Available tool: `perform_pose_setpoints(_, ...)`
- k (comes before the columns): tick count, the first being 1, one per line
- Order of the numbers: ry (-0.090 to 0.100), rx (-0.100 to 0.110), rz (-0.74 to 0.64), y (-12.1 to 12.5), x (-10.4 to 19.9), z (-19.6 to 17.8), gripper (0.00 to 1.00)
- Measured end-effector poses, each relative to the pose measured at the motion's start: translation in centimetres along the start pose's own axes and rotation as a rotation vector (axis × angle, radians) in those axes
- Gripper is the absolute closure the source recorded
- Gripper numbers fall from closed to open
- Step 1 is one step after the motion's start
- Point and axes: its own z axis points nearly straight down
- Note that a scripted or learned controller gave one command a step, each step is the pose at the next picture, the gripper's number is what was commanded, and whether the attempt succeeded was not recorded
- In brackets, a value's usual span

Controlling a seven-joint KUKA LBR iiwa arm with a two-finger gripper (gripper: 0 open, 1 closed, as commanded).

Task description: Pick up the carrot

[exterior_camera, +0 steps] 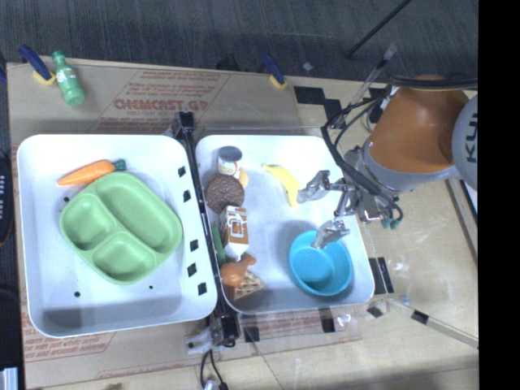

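I can read red print on the brown cardboard sheet [154, 96] under the bins, far across from the gripper [322, 210] beyond the left bin: it looks like "CHEMCAST GP", with smaller lines I can't make out. On the grey arm link [467, 140] just behind the gripper I see the letters "KU". A small carton [236, 225] near the gripper carries unreadable print.
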Motion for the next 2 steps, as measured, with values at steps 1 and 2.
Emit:
perform_pose_setpoints(1, 0.009, -0.008, 0.067, 2.9, -0.1, 9.3, 0.00)
perform_pose_setpoints(2, 0.006, -0.004, 0.305, 0.4, -1.0, 1.4, 0.00)
